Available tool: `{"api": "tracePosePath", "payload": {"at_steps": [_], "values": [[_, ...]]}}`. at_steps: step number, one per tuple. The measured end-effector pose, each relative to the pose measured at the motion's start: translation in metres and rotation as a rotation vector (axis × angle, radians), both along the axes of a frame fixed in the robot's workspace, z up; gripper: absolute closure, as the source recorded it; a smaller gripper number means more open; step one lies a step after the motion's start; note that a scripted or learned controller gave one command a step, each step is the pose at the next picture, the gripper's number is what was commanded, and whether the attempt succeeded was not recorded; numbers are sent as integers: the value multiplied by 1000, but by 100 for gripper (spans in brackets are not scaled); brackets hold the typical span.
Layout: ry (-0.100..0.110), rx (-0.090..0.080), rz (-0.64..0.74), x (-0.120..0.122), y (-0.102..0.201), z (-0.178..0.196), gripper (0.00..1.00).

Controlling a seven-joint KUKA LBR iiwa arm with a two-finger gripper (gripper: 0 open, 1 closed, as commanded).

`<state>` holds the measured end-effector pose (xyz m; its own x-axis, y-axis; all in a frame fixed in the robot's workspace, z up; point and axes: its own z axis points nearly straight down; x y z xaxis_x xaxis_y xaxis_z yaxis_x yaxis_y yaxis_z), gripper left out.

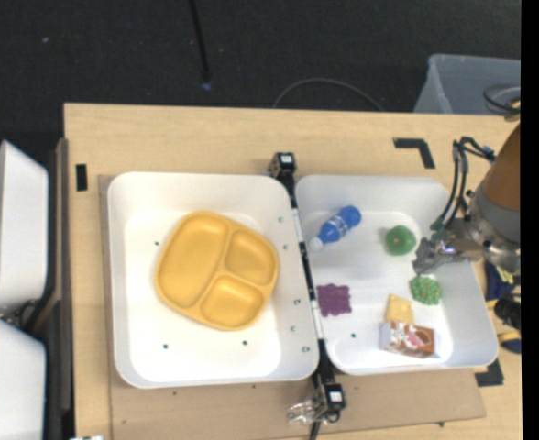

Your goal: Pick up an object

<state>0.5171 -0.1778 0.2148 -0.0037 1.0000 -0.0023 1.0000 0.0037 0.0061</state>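
The gripper (432, 257) hovered low at the right bin's (370, 360) right side, just above the bumpy green toy (425, 290), seemingly lined up for it; nothing sat between its fingers, whose spread I couldn't tell.

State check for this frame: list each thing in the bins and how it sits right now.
yellow divided plate: flat in the left bin, compartments bare.
blue bottle: lying on its side, right bin.
green ball: resting loose.
purple piece: flat.
green bumpy piece: just below the gripper, not held.
snack packet: lying flat.
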Motion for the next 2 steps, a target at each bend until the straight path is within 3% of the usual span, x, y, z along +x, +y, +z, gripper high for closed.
{"api": "tracePosePath", "payload": {"at_steps": [2], "values": [[3,3,4,31,107,9,100]]}}
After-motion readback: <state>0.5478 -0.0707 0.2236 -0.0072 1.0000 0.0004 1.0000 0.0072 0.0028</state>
